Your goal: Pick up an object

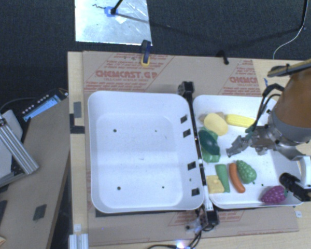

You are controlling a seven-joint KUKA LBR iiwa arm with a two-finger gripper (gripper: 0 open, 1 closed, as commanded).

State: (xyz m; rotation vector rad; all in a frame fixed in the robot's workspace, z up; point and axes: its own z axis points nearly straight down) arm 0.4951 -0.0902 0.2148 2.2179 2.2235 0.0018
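Observation:
The right bin [225, 106] holds several toy foods. A pale yellow lemon [216, 123] and a corn cob [240, 120] lie at its back. A dark green pepper [209, 143] sits by the left wall. Along the front are a yellow cheese wedge [214, 183], a green cucumber [222, 177], an orange carrot [236, 177], a green broccoli piece [246, 171] and purple grapes [273, 194]. My gripper [235, 148] hangs over the bin's middle, right of the pepper and above the broccoli. Nothing shows in its grasp.
The left bin [140, 154] lies beside the right one, with a black clip divider [193, 139] between them. The arm's orange and grey body [298, 108] covers the right bin's far right side. A black fitting [295, 187] sits near the grapes.

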